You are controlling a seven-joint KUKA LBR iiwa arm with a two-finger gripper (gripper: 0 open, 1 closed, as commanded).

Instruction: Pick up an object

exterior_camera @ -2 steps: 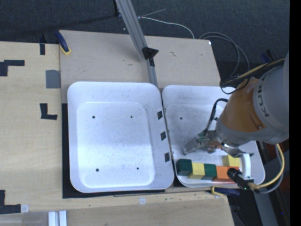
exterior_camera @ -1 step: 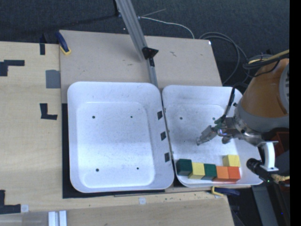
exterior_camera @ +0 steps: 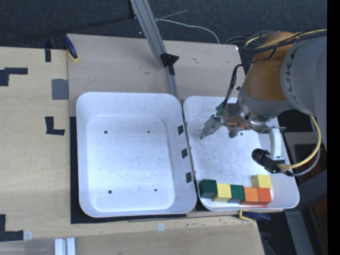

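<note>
The claw hangs over the right bin, fingers spread wide and holding nothing. The blocks lie well below it, toward the bin's near edge, in a row running left to right.

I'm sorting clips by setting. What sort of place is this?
Probably a robotics lab bench set up for picking trials: a wooden bench marked with tape, two white bins, coloured blocks lined up in the right one, and an arm's gripper above.

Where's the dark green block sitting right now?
In the right bin, at its near-left corner: the dark green block starts the row, with a yellow block touching its right side.
</note>
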